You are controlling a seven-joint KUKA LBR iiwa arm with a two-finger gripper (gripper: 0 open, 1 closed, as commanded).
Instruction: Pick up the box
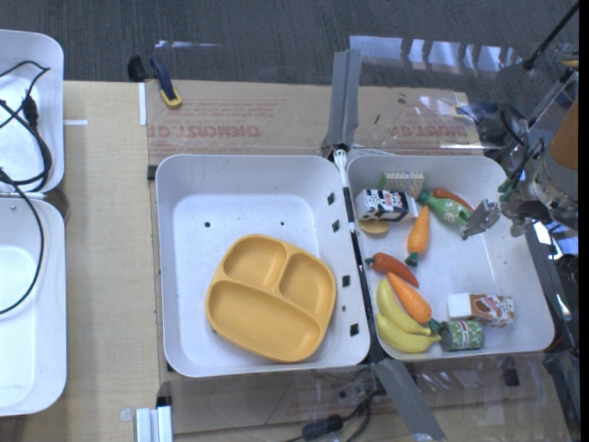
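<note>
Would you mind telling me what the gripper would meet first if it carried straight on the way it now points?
The gripper points toward the view's left, at the green bottle just ahead. That would likely come first, then the upright carrot. Its height above the bin is unclear, so it might pass over both.

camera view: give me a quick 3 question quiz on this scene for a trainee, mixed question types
1. True or false: the yellow divided plate lies in the left bin.
2. Multiple choice: the box lies in which part of the right bin? A) far left corner B) near right corner C) middle
3. Short answer: what lies right beside the bananas, on their right-hand side in the view?

Key
1. True.
2. B. It lies near the front right, with a small white block at its left end.
3. A green can, on its side, at the bananas' tips.

The gripper hangs over the right bin's far part, well apart from the box.
</note>
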